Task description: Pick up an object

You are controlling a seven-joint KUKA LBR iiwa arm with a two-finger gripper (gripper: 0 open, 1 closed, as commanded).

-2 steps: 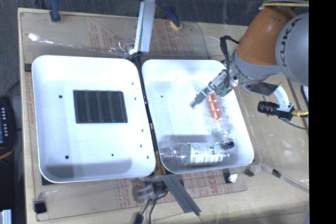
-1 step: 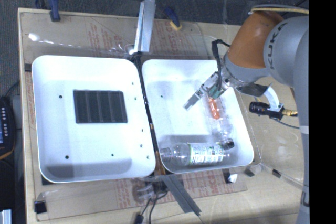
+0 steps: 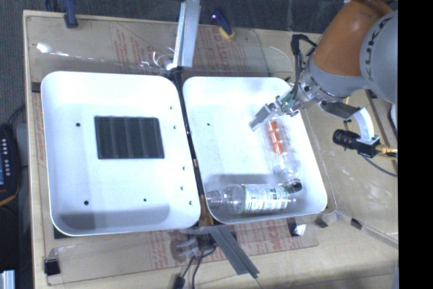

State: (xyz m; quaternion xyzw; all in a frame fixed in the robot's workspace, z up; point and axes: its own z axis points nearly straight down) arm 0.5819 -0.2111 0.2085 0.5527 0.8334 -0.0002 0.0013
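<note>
Dark carpet surrounds the surface; my pincer (image 3: pixel 279 107) hangs in the right bin (image 3: pixel 223 101) above the orange-labelled bottle (image 3: pixel 279 145), lined up to grab; its spread I cannot tell

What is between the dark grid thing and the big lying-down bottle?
In the camera view, bare white floor of the left bin, then the two bins' rims, separate the dark grid from the bottle.

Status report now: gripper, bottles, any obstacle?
Gripper low in right bin, above orange-label bottle. Second bottle lies along near wall. Nothing gripped.
</note>
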